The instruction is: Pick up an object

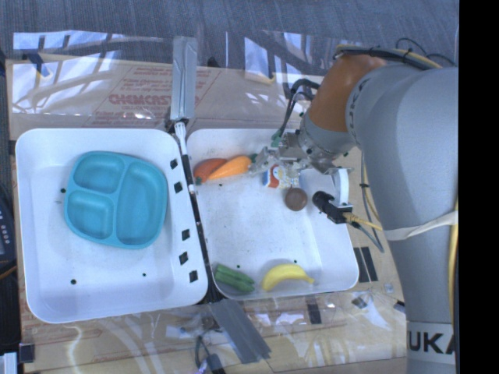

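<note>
My gripper (pixel 281 160) hangs low over the far side of the right bin (pixel 327 248). Directly under it lies a small white, red and blue object (pixel 272 178), partly covered by the gripper. A brown round object (pixel 295 199) sits just in front of the gripper. To the gripper's left, an orange carrot (pixel 229 167) lies against the bin's far wall, with a red-orange piece (pixel 204 168) beside it. A yellow banana (pixel 287 275) and a green vegetable (pixel 234 278) lie at the bin's near edge.
The left bin (pixel 47 271) holds a blue divided plate (pixel 117 198). A ridge with black clips (pixel 189 224) separates the two bins. The grey arm (pixel 405 146) fills the right side, with cables (pixel 359 220) trailing over the right bin's rim.
</note>
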